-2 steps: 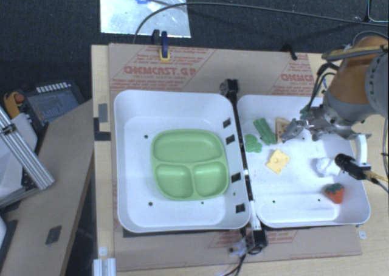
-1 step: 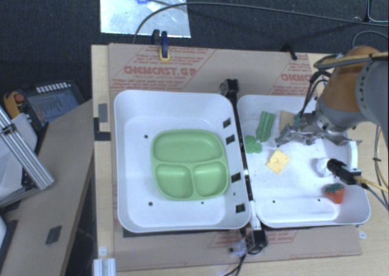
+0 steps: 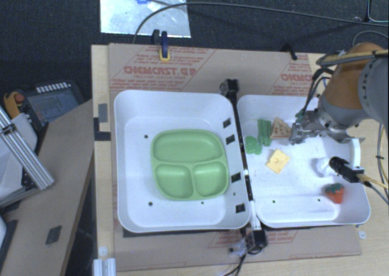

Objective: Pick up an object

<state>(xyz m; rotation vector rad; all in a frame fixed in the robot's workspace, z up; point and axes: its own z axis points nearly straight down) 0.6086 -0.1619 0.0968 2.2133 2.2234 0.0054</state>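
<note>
Jaws of the gripper (image 3: 299, 133): whether open or closed cannot be told from this angle. The arm (image 3: 351, 89) comes in from the view's right, with its orange band high and its wrist bent down into the right bin (image 3: 295, 205). The gripper sits low over the bin floor, up and right of the yellow square (image 3: 278, 162).

Yellow square lies flat, mid-floor of the right bin.
- Tan wedge (image 3: 279, 127): straight up-view of the square, just beside the gripper; contact cannot be told.
- Green ribbed piece (image 3: 264, 132): up-left of the square, next to the wedge.
- Second green piece (image 3: 252, 145): left of the square, near the bin wall.
- White piece (image 3: 320, 165): right of the square.
- Red piece with green top (image 3: 333, 192): down-right of the square, well apart.

Left bin (image 3: 130, 141), well left of the square, holds a green three-compartment plate (image 3: 187, 164), lying flat.
</note>
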